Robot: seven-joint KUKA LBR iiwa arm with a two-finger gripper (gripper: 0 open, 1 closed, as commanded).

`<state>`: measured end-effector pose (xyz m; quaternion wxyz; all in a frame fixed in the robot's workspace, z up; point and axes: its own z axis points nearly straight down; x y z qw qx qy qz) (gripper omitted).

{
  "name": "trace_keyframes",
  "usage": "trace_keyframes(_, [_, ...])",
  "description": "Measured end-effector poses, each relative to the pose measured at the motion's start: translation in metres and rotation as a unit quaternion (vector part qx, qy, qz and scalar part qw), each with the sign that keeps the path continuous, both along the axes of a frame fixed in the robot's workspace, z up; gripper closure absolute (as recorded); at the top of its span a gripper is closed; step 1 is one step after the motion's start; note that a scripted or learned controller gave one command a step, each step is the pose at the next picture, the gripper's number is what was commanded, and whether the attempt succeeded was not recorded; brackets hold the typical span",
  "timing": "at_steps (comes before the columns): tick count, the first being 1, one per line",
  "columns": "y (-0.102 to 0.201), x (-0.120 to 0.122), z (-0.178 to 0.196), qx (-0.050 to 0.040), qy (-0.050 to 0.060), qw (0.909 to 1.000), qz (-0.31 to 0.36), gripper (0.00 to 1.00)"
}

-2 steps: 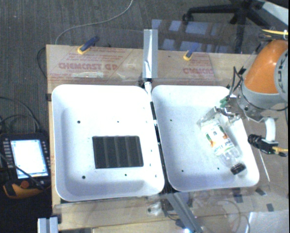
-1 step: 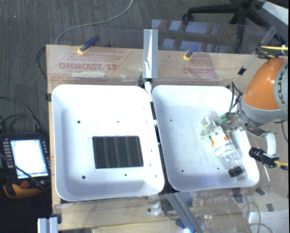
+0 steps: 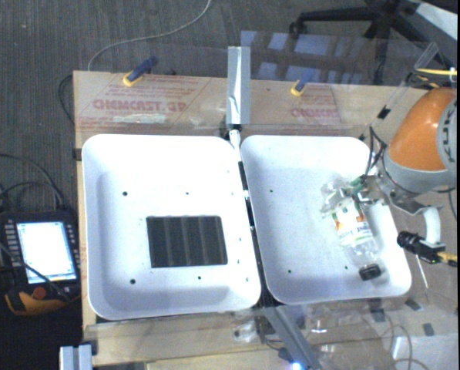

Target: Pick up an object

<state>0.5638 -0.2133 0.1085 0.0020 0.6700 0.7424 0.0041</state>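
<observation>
A grey KUKA arm (image 3: 428, 149), its orange band gleaming above the wrist, is leaning in from three o'clock over the right bin (image 3: 291, 206), one of two shallow white bins with rounded corners and smooth matte walls dotted with small dark holes. The arm is bending down at the bin's three o'clock rim, and its gripper (image 3: 360, 187) is sitting at the upper end of a clear plastic bottle (image 3: 353, 226); how its tool is set, wide or narrow, cannot be told, since crinkled transparent plastic and the wrist are blurring together there.

The bottle is lying on its side on the bin floor toward the three o'clock wall, its crumpled, glassy body carrying an orange and white label, its long axis running from about eleven o'clock to five o'clock. A small dark cap-like piece (image 3: 369, 270) is resting just beside its lower end, near the bin's five o'clock corner.

The left bin (image 3: 114, 176) is touching the right one along their shared edge and is holding a flat, dark, ribbed rectangular mat (image 3: 186, 240) slightly below its centre. Both bins are sitting on a pale wooden bench (image 3: 152, 102) stamped with faded red lettering. A handheld control pendant (image 3: 38, 254) with a bright screen is lying on the grey carpet at nine o'clock.
</observation>
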Motion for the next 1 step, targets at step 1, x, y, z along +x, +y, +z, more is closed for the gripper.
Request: trace_keyframes(1, [0.0764, 0.051, 0.0747, -0.0015, 0.004, 0.9994, 0.034, 1.0])
